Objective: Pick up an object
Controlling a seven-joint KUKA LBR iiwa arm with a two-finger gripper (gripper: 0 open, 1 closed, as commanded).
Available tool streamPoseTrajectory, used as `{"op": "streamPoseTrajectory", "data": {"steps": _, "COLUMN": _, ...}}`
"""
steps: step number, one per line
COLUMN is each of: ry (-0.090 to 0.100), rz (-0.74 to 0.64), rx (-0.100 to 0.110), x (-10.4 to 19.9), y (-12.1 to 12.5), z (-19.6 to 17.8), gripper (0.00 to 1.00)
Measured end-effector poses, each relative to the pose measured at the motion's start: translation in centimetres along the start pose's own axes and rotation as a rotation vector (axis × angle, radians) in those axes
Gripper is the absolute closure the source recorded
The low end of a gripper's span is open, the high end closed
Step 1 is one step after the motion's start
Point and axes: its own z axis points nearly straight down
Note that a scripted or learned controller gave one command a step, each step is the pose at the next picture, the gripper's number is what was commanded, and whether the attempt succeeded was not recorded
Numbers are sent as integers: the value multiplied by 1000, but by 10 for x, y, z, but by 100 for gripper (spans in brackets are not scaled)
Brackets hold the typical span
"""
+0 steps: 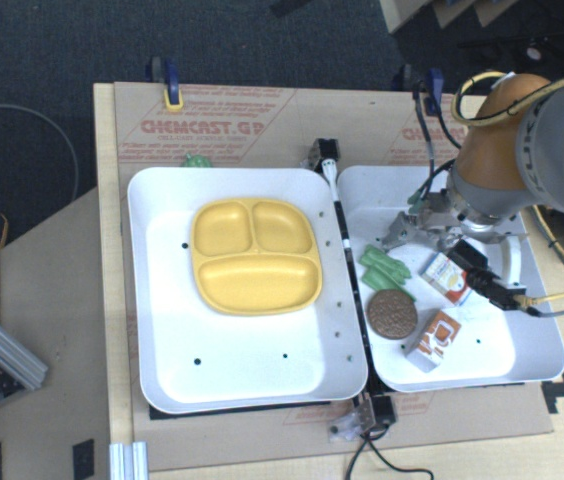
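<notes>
The arm's tool [432, 223] hangs low in the right bin [532, 353], near a green object [384, 268], brown disc [392, 313] and small cartons; its grip state is unclear.

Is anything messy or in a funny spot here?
One thing: a small green object lies on the cardboard behind the left bin, outside both bins. In the right bin, the small box lies askew near the brown cookie.

Robotics lab. Plywood bench [262, 118] clamped at its edge with blue clamps [171, 80], loose cables [22, 118] on dark carpet [112, 18]. Aluminium extrusion [2, 353] at left.
</notes>
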Motion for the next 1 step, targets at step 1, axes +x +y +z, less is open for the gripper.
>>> {"op": "streamPoseTrajectory", "data": {"steps": 1, "ry": 2, "rz": 1, "rx": 2, "x": 28, "y": -88, "z": 1, "gripper": 0}}
